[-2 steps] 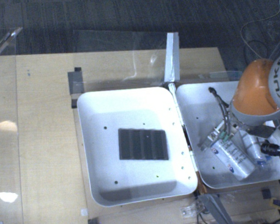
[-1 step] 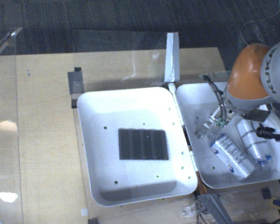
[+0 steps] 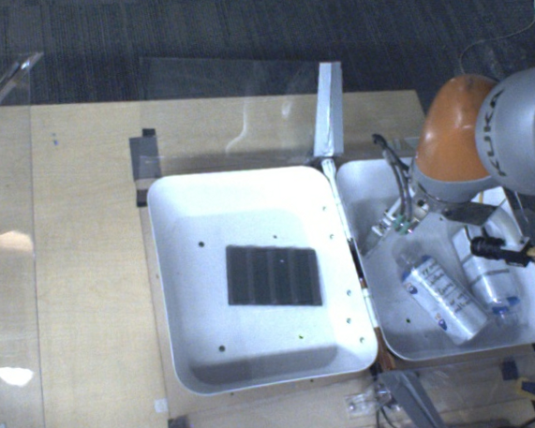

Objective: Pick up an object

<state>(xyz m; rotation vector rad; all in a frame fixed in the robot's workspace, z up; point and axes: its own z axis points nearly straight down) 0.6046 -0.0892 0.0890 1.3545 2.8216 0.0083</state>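
Dark carpet lies beyond a pale wooden bench (image 3: 76, 274), and on that bench two shallow white bins sit side by side, touching along one edge. My arm (image 3: 485, 131) comes in over the right bin (image 3: 364, 185), orange band uppermost, and my pincer (image 3: 395, 221) hangs low over that bin's upper left part; the wrist and cabling hide its tips, so I cannot tell how wide it stands or whether anything is in it. What the coming move turns on is this: the nearest thing to take, a clear plastic water bottle with a printed label (image 3: 441, 300), lies just below and to the right of my pincer, flat on the bin floor, its long axis running on a diagonal from upper left down to lower right. A second clear bottle with a blue cap (image 3: 494, 290) lies beside it, farther to the right of me. I judge I would need to shift down and right and close across the first bottle's narrow width. Away to my left, the left bin (image 3: 174, 217) holds a dark ribbed rectangular pad (image 3: 273, 275) in its middle.
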